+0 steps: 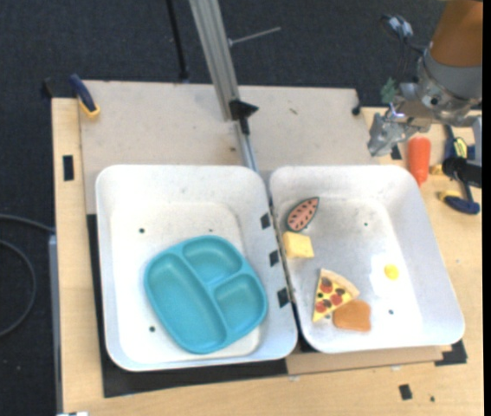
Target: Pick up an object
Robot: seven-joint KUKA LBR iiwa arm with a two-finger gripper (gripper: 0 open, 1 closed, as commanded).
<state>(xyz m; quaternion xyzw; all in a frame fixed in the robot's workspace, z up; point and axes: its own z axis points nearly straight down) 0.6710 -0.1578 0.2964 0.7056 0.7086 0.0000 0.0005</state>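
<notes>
With the hand (384,133) hovering beyond the right bin's (436,258) far rim, its grip unreadable, the pizza slice (332,295) near the bin's middle looks light, rigid, best pinched across its edges.

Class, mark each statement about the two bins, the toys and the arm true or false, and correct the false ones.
1. The blue plate lies in the left bin. True.
2. The pizza slice lies in the left bin. False: it lies in the right bin.
3. The gripper is above the bench behind the right bin. True.
4. The plate has one compartment. False: it has three.
5. The yellow block lies near the right bin's left wall. True.
</notes>
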